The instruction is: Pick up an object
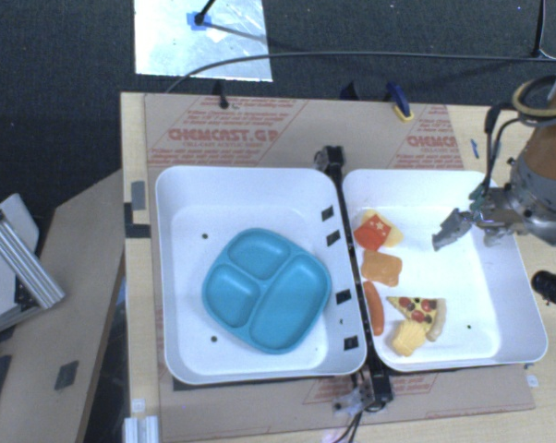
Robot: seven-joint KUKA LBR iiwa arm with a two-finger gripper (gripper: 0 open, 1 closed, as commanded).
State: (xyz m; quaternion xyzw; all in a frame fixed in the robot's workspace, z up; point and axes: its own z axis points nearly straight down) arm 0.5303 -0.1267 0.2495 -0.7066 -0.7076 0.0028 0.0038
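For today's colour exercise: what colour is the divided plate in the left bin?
Light blue; the divided plate shows clearly in the camera view.

Toy foods (395, 286) clustered flat along right bin's (513, 335) left side

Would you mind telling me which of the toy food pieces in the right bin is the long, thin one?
The orange-red carrot-like stick, lying along the bin's left wall. The pizza slice beside it is triangular; the other pieces are blocky.

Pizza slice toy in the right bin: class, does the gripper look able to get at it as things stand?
Probably yes. The pizza slice lies uncovered on top; the gripper hangs above the same bin, with bare floor between. A yellow piece touching it could crowd the fingers.
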